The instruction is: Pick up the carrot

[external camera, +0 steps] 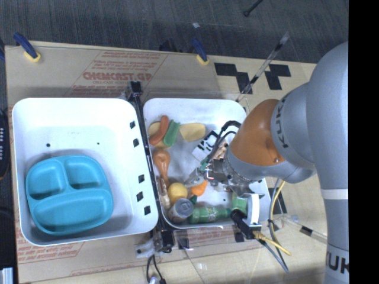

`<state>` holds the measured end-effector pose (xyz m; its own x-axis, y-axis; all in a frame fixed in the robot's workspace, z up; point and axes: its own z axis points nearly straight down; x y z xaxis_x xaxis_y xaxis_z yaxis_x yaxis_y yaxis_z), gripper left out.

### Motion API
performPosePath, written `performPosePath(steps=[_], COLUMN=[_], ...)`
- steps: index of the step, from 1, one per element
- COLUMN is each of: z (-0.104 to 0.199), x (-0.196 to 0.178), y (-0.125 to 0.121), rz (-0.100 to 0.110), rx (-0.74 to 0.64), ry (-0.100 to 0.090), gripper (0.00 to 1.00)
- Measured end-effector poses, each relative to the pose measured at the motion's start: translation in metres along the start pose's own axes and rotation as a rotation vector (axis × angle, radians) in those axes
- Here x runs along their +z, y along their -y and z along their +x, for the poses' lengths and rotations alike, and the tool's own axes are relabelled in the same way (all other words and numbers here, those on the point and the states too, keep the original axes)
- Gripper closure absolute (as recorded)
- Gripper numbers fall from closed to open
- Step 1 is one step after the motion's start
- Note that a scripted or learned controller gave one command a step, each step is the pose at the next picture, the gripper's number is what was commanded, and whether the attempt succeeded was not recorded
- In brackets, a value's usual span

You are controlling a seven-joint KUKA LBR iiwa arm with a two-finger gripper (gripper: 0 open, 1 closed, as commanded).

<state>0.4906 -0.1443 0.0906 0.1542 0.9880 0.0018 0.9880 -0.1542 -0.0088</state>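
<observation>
Counter [53, 70]: brown cardboard sheet with red print, carrying two shallow white bins side by side.

Left bin [71, 114]: holds one blue compartment tray [68, 192], lying flat toward the near left corner.

Right bin [189, 108]: crowded with toy food. At the far left, an orange-brown piece [159, 130] with a green pod-shaped piece [172, 133] touching it; just beside these, a pale yellow piece [192, 131]. Below them, a tan drumstick-like piece [161, 160]. Near the front, a yellow round fruit [177, 191], a grey can [183, 207] touching it, and a green bottle [207, 215] lying on its side along the front wall.

Carrot [200, 188]: small, orange, in the right bin's near half, just right of the yellow fruit, touching or just below my pincer.

My pincer [208, 171]: lowered into the right bin, directly over the carrot's upper end. I cannot tell how its jaws stand; my wrist hides them.

My arm [296, 141]: grey, orange band, entering from the right, covering the bin's right side.
</observation>
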Motion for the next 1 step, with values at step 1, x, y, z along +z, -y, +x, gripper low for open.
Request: performPosePath(steps=[1], z=[-0.0001], x=[-0.0097], y=[-0.0005], rz=[0.004], rx=[-0.016], ry=[0.002], gripper=[1.00])
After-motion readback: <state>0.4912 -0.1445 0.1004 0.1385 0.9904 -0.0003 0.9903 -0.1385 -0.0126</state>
